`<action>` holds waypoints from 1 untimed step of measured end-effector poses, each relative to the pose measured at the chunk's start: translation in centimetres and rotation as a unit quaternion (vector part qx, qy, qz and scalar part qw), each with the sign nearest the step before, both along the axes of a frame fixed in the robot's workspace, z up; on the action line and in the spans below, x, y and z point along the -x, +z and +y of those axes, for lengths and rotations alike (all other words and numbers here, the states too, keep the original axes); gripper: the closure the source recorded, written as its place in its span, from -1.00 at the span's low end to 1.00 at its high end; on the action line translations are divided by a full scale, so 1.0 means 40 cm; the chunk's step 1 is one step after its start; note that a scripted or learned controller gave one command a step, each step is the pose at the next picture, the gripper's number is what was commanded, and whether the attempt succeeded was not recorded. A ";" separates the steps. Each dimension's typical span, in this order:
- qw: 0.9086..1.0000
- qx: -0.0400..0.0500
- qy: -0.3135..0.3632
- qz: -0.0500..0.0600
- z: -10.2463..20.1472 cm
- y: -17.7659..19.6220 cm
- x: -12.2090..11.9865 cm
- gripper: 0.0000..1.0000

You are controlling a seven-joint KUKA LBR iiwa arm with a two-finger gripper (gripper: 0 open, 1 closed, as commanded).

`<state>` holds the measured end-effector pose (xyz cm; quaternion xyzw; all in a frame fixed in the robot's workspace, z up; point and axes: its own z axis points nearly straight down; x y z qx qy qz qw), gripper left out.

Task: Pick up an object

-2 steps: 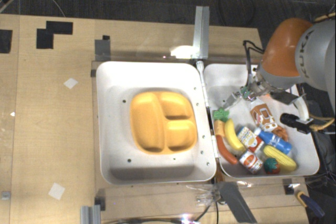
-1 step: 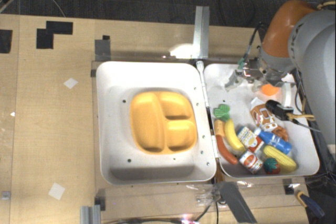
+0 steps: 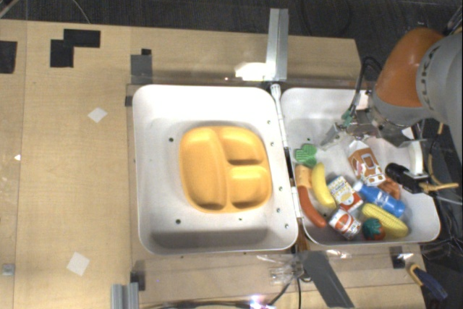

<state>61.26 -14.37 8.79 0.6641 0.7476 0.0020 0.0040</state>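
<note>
Gripper (image 3: pixel 354 123): hovered at 12 o'clock in the right bin (image 3: pixel 312 106); cannot tell its state.
Objects: banana (image 3: pixel 320 188), blue bottle (image 3: pixel 381 200), brown packet (image 3: pixel 367 164) at 6 o'clock.
Left bin (image 3: pixel 155 155): yellow divided tray (image 3: pixel 223 168).
Writing: none legible.

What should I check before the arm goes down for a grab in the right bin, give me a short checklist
1. Claw is above the right bin: ok.
2. Claw is holding nothing yet: cannot tell, its tip is too small to read.
3. Toys are within the bin: ok, banana, blue bottle and green piece lie inside.
4. One toy stands free for a clean grab: not ok, most are piled together.
5. Yellow tray in the left bin is out of the way: ok.
</note>
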 end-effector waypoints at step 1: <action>1.000 0.001 0.001 -0.006 0.000 0.037 -0.009 1.00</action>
